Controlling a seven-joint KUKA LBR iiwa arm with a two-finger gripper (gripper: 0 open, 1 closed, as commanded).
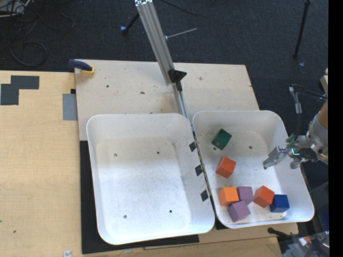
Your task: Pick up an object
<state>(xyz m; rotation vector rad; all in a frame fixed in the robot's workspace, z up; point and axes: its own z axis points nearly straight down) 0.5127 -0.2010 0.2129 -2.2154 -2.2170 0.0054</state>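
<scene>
Hovering over the far-right side of the right bin [268,116], the gripper [282,157] hung with its fingers spread apart and nothing between them. That spread stance suggested it was set for a descent rather than carrying anything.

Every candidate object sat in that same bin. Just below the gripper lay a red-orange block [263,195] touching a blue block [280,202]. Further to the gripper's left along the near wall sat two purple blocks [239,210], one against the other, with an orange block [229,195] beside them. Another orange block [225,166] lay alone, well to the left of the gripper, and a green block [221,139] sat beyond that, nearer the far wall.

The huddle against the near wall looked awkward to grasp; the lone blocks seemed the easier picks.

Left bin [107,127]: nothing in it worth noting.
</scene>
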